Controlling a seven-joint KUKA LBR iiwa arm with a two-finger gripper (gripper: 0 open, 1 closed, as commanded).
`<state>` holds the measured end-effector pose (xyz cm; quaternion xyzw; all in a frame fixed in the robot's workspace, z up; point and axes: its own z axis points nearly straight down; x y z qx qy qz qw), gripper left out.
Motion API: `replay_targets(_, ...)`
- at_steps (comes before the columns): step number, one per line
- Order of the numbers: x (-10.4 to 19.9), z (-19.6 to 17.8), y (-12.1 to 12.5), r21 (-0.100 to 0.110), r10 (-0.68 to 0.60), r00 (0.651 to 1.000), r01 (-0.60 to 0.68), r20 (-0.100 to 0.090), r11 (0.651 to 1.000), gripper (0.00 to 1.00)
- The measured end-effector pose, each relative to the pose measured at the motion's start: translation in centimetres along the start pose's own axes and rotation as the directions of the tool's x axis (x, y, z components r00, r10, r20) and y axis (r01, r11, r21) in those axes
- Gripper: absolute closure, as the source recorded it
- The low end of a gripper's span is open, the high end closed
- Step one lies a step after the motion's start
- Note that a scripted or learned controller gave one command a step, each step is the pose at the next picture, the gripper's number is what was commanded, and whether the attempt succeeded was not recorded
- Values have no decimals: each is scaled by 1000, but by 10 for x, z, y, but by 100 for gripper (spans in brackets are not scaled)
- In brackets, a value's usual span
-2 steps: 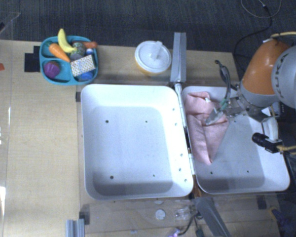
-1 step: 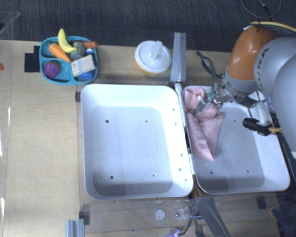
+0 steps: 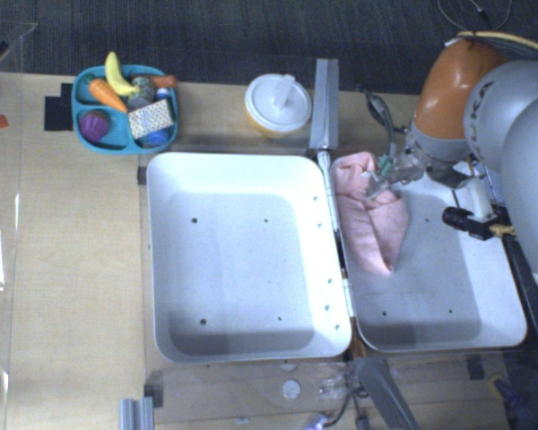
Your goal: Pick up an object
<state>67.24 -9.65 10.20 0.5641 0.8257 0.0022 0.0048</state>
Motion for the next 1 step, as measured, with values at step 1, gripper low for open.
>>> replay_targets(1, 30, -85, 11, 0, -57, 998, 57, -2, 998, 100)
